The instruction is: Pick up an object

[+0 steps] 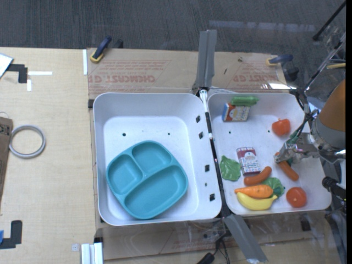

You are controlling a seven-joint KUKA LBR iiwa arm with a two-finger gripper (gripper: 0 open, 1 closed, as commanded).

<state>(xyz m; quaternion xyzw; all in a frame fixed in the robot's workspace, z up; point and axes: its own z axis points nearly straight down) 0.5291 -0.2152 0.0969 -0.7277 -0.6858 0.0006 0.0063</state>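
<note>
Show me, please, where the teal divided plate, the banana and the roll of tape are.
teal divided plate [147, 179]: camera view, the plate's largest compartment.
banana [256, 202]: camera view, middle of its yellow body.
roll of tape [26, 141]: camera view, the ring's edge.

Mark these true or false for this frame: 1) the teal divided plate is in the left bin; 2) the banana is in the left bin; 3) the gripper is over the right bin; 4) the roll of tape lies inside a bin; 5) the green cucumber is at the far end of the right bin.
1) True. The teal divided plate lies in the left bin.
2) False. The banana is in the right bin, under the carrot.
3) True. The gripper is over the right bin's right side.
4) False. The roll of tape lies on the bench left of both bins.
5) True. The green cucumber lies by the far wall.
</note>
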